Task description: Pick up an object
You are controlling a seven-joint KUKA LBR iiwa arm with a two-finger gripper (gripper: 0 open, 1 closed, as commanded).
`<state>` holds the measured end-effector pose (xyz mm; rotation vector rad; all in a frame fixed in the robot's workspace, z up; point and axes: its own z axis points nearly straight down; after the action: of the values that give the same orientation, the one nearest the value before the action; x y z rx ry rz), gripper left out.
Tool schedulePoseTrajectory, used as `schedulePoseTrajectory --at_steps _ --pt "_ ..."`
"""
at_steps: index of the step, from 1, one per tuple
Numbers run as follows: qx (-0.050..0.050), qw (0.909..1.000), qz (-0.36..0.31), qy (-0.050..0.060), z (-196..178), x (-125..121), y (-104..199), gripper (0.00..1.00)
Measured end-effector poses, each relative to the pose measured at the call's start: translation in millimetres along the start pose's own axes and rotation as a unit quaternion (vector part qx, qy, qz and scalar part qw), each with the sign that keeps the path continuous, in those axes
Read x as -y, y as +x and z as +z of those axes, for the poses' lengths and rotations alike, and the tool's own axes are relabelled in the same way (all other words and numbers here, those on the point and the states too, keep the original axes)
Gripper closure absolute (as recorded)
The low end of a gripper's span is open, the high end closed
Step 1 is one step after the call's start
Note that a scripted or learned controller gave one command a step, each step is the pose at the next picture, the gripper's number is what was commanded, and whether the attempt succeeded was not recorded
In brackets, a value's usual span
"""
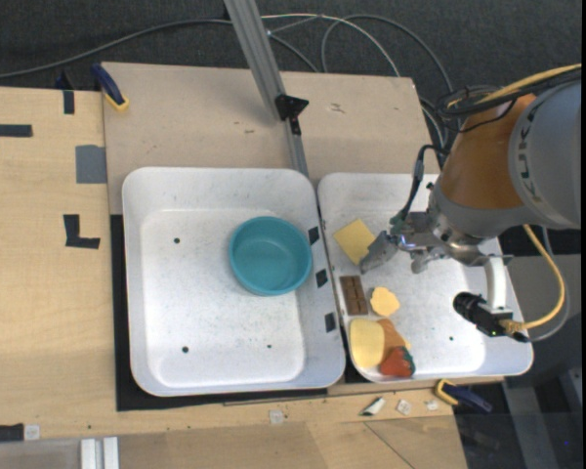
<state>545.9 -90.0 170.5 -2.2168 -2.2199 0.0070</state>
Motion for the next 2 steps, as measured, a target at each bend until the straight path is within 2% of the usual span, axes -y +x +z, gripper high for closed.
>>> schedulePoseTrajectory --at_steps 1,2 --pt "0.0 1.0 0.0 0.001 62.5 0.4 -5.8 0.0" --pt "-0.001 1.0 -0.001 -0.001 49.2 -1.0 -4.8 1.0"
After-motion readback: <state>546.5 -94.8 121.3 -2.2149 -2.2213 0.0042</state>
